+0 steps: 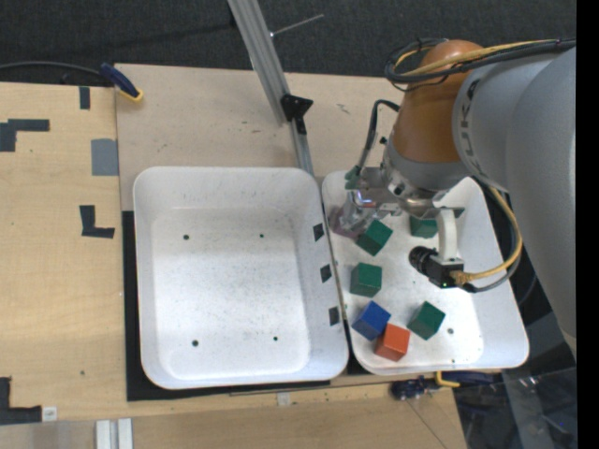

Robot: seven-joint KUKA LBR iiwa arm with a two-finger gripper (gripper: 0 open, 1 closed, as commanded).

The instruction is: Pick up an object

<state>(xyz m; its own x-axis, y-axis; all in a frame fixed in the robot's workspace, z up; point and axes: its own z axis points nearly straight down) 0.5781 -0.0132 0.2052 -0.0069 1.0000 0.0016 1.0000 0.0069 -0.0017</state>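
Closest to my camera sits the orange block [393,341], in the right bin [487,344], with a blue block [372,319] touching it on the side toward my gripper [354,215]. Another green block [428,319] lies just beside the orange one, away from the left bin [225,279]. My gripper is down in the far part of the right bin, near the wall shared with the left bin. A green block [375,237] sits tilted right against it; I cannot tell whether the fingers are open or closed, or whether they hold it. One more green block [367,277] rests between my gripper and the blue block.
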